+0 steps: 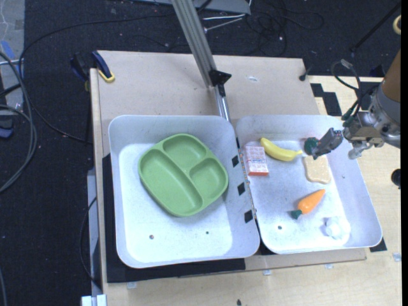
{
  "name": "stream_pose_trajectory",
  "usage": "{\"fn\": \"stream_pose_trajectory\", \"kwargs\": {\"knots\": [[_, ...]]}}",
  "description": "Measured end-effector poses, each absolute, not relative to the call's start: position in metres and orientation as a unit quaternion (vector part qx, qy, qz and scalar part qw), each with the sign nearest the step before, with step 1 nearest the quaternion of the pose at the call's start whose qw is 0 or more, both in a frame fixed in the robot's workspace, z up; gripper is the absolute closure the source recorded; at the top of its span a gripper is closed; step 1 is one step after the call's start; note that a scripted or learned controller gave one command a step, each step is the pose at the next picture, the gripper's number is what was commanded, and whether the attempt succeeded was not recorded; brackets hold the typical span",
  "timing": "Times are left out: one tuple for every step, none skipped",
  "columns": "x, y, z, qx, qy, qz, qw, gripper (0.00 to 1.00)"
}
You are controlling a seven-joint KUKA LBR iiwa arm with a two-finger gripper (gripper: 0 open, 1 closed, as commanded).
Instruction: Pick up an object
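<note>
Claw (322, 144) hovers above toast (317, 169) beside banana (279, 150); green plate (183, 174) fills left bin (127, 234)

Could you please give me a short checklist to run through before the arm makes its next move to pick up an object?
1. Pincer over the right white bin: ok.
2. Target close by: pale slice of toy bread just below it, yellow toy banana beside it: ok.
3. Something already gripped: cannot tell.
4. Orange toy carrot lying apart from the bread: ok.
5. Small red-and-white box out of the path, near the bin's left wall: ok.
6. Green divided plate in the left bin, out of the way: ok.
</note>
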State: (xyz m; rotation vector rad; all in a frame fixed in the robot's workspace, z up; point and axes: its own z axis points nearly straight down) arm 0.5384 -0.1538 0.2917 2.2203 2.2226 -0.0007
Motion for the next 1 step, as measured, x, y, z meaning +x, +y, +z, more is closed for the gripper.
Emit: {"fn": "stream_pose_trajectory", "kwargs": {"knots": [[0.5392, -0.1436, 0.2415, 0.707, 0.707, -0.0013, -0.002, 0.0]]}}
